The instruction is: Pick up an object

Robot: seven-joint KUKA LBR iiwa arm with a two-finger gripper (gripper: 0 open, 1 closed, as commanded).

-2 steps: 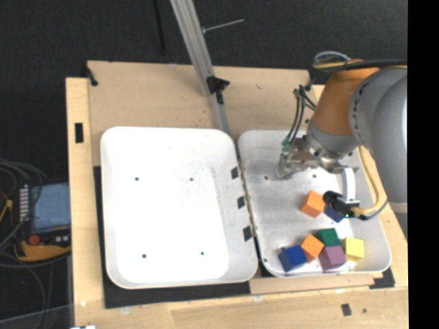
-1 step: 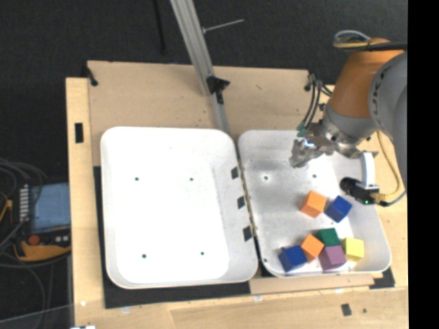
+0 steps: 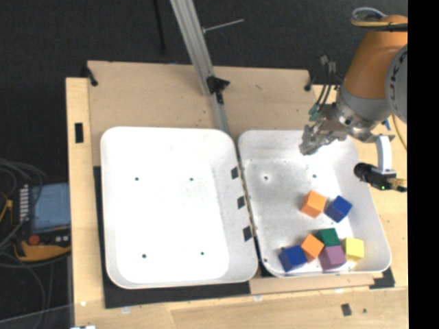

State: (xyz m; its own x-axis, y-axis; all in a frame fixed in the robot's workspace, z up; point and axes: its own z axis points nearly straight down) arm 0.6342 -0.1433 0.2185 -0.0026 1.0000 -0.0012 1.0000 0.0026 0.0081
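Note:
In the right bin [image 3: 274,190] lie several small cubes. An orange cube [image 3: 315,203] and a blue cube [image 3: 338,208] sit side by side near the middle right. A cluster at the front holds a blue cube [image 3: 293,258], an orange cube [image 3: 312,245], a green cube [image 3: 330,236], a purple cube [image 3: 333,256] and a yellow cube [image 3: 354,247]. My gripper [image 3: 310,144] hangs over the bin's far right part, well behind the cubes, with nothing seen in it.
The left bin [image 3: 168,204] sits beside the right one, joined by black clips [image 3: 241,201]. A slanted metal pole [image 3: 195,46] rises behind the bins. A black fitting [image 3: 374,175] sticks out at the right bin's edge. Cables and a box [image 3: 41,214] lie left of the bench.

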